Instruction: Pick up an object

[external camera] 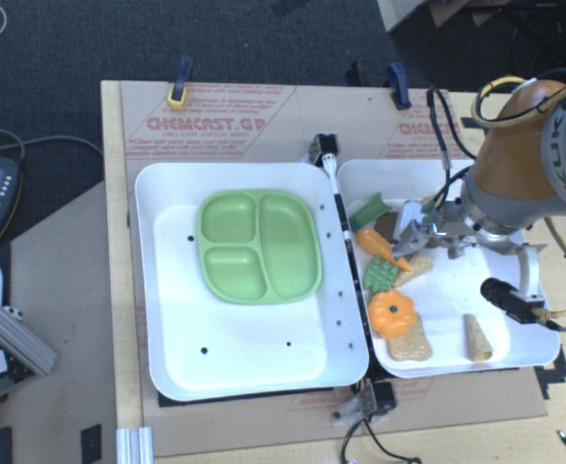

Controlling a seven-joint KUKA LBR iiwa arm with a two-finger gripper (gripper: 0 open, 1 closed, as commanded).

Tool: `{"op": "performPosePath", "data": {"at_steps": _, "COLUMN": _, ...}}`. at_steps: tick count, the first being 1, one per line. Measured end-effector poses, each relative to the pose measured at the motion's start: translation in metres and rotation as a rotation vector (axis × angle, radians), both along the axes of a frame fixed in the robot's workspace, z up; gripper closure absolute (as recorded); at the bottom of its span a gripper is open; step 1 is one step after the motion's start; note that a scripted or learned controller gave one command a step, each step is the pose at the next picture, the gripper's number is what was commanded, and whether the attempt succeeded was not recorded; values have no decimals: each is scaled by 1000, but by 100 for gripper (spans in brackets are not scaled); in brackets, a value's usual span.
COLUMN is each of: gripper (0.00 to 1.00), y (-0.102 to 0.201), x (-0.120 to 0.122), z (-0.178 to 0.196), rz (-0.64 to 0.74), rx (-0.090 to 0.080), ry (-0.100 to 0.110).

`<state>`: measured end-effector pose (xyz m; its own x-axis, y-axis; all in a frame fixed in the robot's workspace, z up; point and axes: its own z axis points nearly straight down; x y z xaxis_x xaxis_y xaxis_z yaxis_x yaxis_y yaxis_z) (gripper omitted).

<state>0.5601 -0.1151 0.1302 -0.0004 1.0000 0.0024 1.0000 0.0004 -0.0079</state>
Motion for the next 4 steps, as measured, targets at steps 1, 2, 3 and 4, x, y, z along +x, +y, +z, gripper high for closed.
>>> {"op": "performPosePath", "data": {"at_steps": 1, "gripper": 0, "y": 1, "x": -1, "z": -48, "rz": -1, "rx": 0, "ry": -2}}
{"op": "performPosePath", "data": {"at_steps": 2, "gripper": 100, "y": 0, "x": 0, "z": -35, "rz": -2, "rx": -2, "ry": -8}}
{"op": "performPosePath", "data": {"at_steps": 3, "gripper": 100, "y": 1, "x": -1, "z": 8, "rz": 0, "rx": -4, "ry": -12}}
{"op": "performPosePath", "data": {"at_steps": 4, "gripper": 100, "y": 0, "x": 2, "z": 50, "rz": 0, "rx": -4, "ry": -13}}
